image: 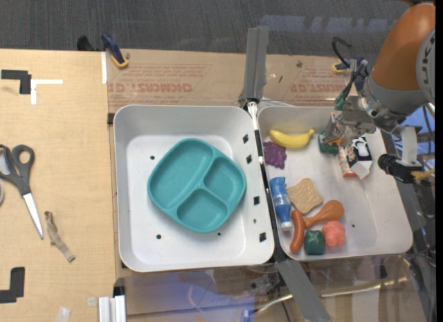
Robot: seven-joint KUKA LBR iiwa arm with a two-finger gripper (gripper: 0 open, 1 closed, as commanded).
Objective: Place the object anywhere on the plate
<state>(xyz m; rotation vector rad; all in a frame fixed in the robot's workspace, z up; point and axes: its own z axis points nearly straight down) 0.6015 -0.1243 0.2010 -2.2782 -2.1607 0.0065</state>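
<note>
Roughly, going left to right:

Bench left: scissors (21,175) and a scrap of tape (59,236) lie on the wood, well apart from both bins, so out of the way.

Left bin (131,244): holds a teal three-compartment plate (197,183), set at a slant near the middle; all its compartments are bare, with white floor open on every side for a drop from above.

Divider: the bins' inner walls touch, a raised edge to clear when crossing.

Right bin (387,230): crowded with toy food: banana (291,137), purple grapes (275,154), blue bottle (279,199), toast slice (304,194), sausage (297,230), green block (315,242) and pink piece (334,233).

Gripper (333,136): low over the right bin's far part, beside the banana, touching a dark green item (328,142); I cannot tell whether it grips anything.

Task object: probably that green item, not yet on the plate.

Far right: small carton (354,158) near the wrist, a likely snag.
</note>
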